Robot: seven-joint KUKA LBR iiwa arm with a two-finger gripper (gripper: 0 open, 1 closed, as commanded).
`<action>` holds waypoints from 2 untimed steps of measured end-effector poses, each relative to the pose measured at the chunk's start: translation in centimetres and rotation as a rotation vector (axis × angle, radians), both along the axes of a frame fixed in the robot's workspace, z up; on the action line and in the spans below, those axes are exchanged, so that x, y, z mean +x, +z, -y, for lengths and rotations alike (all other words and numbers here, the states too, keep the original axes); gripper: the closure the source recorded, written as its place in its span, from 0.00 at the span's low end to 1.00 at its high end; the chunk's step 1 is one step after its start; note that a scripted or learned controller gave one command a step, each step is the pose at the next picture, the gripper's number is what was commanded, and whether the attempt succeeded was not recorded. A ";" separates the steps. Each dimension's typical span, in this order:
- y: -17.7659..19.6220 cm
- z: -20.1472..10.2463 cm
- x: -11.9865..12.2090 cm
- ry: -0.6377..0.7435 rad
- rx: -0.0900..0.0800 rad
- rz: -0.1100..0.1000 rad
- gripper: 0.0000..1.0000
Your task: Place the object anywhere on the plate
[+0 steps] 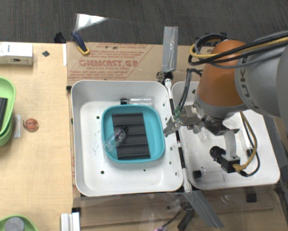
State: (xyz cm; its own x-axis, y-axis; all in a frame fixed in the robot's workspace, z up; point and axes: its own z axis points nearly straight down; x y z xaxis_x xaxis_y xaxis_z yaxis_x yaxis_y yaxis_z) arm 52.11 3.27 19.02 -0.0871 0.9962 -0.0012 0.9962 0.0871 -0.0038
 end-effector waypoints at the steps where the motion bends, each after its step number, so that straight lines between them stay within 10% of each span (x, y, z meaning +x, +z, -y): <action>1: 0.0 0.0 0.0 0.000 0.000 0.000 0.00; 2: 0.0 0.0 0.0 0.000 0.000 0.000 0.00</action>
State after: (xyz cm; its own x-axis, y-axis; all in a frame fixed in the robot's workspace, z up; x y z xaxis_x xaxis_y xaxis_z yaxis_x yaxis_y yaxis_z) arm 52.11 3.27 19.02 -0.0871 0.9962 -0.0012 0.9962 0.0871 -0.0038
